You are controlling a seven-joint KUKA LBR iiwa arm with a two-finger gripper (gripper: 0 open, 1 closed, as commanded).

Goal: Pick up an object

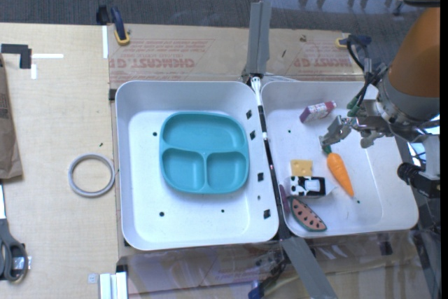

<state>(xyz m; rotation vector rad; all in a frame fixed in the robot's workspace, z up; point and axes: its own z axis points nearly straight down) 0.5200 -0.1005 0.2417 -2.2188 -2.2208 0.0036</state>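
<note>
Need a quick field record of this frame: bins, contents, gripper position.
left bin: teal divided plate
right bin: carrot, cheese slice, black-and-white toy, watermelon slice, pink item
gripper: over right bin, just above the carrot's top end
bench outside bins: grey ring

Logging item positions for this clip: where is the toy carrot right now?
The toy carrot lies in the right bin, just right of the yellow cheese slice and just below the hand.
</note>
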